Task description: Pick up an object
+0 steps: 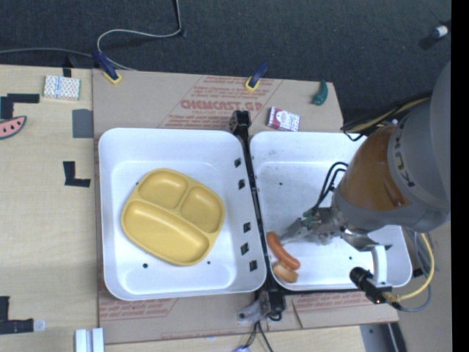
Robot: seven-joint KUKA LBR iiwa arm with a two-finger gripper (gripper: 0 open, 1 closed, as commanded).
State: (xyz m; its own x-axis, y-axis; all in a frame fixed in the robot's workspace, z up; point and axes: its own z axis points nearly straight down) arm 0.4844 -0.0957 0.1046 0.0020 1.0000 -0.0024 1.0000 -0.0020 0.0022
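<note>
A toy hot dog [283, 254], an orange sausage on a tan bun, lies in the right bin [293, 160] at its near left corner. My gripper [299, 229] is low inside this bin, just right of and above the hot dog, its tips close to the sausage's upper end. Nothing is visible between its tips. A yellow divided plate [172, 215] rests in the middle of the left bin [117, 196].
The grey arm with its orange band [377, 178] covers the right half of the right bin. A black divider [248, 196] runs between the bins. A small red packet [282, 119] and a green clip [320, 92] lie on the cardboard behind the bins.
</note>
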